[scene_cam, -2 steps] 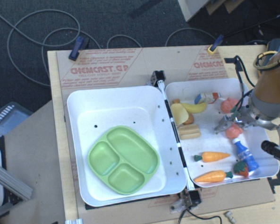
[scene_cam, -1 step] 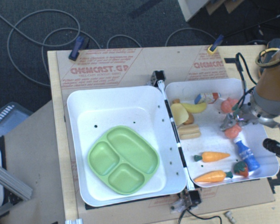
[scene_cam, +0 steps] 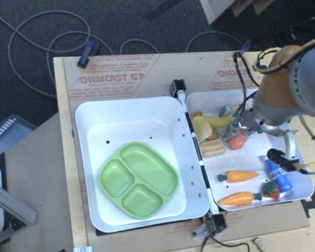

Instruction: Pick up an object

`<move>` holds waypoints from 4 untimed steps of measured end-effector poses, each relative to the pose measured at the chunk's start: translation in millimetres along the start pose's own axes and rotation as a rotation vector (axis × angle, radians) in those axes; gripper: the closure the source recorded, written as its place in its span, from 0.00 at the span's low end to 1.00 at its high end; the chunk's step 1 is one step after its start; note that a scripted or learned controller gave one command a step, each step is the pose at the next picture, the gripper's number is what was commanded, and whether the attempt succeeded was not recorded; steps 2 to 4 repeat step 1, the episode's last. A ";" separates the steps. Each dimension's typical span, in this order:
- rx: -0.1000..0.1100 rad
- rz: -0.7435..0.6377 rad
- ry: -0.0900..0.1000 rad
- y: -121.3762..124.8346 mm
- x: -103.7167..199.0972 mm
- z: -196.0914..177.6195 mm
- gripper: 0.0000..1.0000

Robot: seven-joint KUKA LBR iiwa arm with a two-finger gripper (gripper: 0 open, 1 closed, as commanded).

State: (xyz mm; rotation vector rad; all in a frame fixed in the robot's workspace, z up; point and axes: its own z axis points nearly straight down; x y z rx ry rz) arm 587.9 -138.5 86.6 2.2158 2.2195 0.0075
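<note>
Front carrot (scene_cam: 237, 199): nearest you, lying at the right bin's (scene_cam: 305, 185) front edge.
Second carrot (scene_cam: 238, 176): just behind it.
Green tray (scene_cam: 139, 179): in the left bin (scene_cam: 120, 120) (three compartments).
Gripper (scene_cam: 237, 129): low over a reddish toy (scene_cam: 236, 141) beside a yellow piece (scene_cam: 219, 120).

Even, bright overhead light; the white bins (scene_cam: 130, 119) nearly wash out around the green tray (scene_cam: 139, 180), which casts only a faint shadow. Focus is soft throughout, the dark carpet (scene_cam: 31, 56) above the tray grainy
</note>
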 end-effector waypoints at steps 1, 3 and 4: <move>0.005 0.001 0.001 -14.7 81.1 -98.6 1.00; 0.005 0.001 0.001 -14.7 81.1 -98.6 1.00; 0.005 0.001 0.001 -14.7 81.1 -98.6 1.00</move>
